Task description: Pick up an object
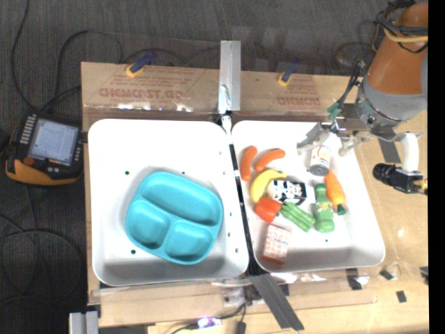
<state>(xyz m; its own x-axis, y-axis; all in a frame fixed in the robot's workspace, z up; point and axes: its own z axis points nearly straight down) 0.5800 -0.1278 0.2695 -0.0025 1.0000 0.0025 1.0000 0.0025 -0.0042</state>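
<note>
- Here, look at the claw (324, 139): it hangs over the far right corner of the right bin (361, 245), its two fingers spread apart, one tip toward the bin's middle and the other toward the arm's side.
- Just under and between those fingers you see a small white bottle (320, 160) with a red end; I cannot tell from this slanted view whether the fingers touch it, so you should count the claw as open and holding nothing.
- That bottle is the nearest thing to take: it lies directly beneath the claw, a touch toward the near rim, and its long axis seems to run roughly away from the camera.
- Beside it, on the near side of the claw, an orange carrot (335, 188) lies with its long axis pointing down toward the near rim, touching a green piece (322, 214).
- Further toward the bin's middle sits the crowded heap: banana (264, 182), green pod (297, 218), red box (277, 245).
- I judge a short, straight descent suits best; drift toward the near rim and you would strike the carrot.
- The blue tray (174, 218) in the left bin lies well apart.
</note>
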